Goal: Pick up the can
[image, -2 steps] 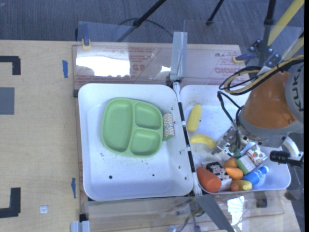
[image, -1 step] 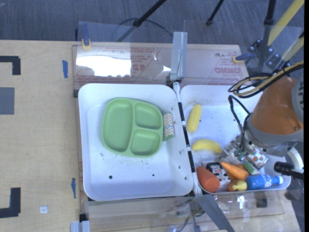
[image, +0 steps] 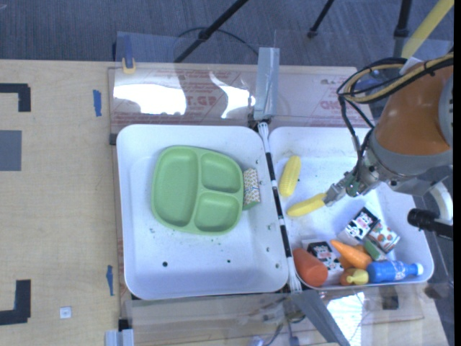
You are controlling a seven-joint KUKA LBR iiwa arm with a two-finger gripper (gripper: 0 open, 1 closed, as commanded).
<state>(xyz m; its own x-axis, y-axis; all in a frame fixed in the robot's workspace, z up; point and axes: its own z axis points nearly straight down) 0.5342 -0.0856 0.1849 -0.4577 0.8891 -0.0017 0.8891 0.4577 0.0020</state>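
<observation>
The can (image: 383, 238), small with a white, red and green label, lies on its side in the right bin (image: 324, 146) near that bin's right wall, among other items. My gripper (image: 334, 194) is low over the middle of the right bin, up and to the left of the can and well apart from it. Its tip is right at the right end of a yellow banana (image: 305, 207). The grey arm with its orange band (image: 410, 125) reaches in from the right and covers the bin's upper right part.
An ear of corn (image: 290, 175) lies by the divider. Around the can are a black-and-white carton (image: 359, 225), a carrot (image: 351, 254), a blue bottle (image: 392, 271) and a red item (image: 310, 269). The left bin (image: 137, 265) holds a green divided plate (image: 196, 189).
</observation>
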